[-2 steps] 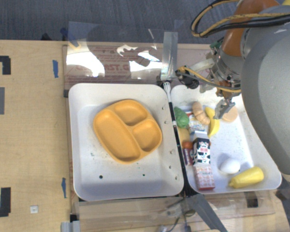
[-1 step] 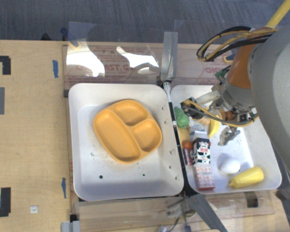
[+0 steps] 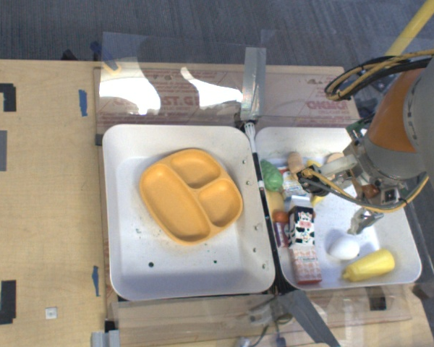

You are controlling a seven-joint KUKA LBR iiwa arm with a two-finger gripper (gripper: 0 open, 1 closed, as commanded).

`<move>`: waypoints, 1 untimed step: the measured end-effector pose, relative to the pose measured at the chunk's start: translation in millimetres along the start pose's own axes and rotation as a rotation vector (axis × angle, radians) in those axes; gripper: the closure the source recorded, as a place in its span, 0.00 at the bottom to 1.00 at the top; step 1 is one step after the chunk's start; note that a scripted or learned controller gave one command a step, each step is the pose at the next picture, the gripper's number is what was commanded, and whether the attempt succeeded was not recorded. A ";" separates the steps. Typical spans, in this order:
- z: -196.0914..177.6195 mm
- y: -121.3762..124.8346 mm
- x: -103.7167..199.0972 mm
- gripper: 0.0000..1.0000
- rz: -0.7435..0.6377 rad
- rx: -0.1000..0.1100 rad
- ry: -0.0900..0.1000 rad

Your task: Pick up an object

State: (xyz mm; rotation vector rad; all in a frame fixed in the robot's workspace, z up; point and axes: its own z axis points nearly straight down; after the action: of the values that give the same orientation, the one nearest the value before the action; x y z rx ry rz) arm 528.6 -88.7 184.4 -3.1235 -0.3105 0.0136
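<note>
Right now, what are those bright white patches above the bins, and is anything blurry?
Camera view: the patches are glare from overhead light on shiny clear sheeting behind the left bin; the orange plate looks sharp, while the small items near the claw are soft and hard to identify.

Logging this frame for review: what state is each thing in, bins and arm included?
Orange divided plate: upright, flat in the left bin.
Cow-print carton: lying down, right bin.
White egg: resting loose, beside the yellow object.
Yellow object: lying on its side.
Green item: against the bin's left wall.
Gripper: above the egg, holding nothing visible.
</note>
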 end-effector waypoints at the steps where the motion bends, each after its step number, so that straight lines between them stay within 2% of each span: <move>1: -14.9 -56.1 -8.8 0.00 -0.007 0.002 0.000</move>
State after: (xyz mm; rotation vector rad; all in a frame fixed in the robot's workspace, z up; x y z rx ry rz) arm 509.1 -35.4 199.5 -3.1207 -0.3214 0.0137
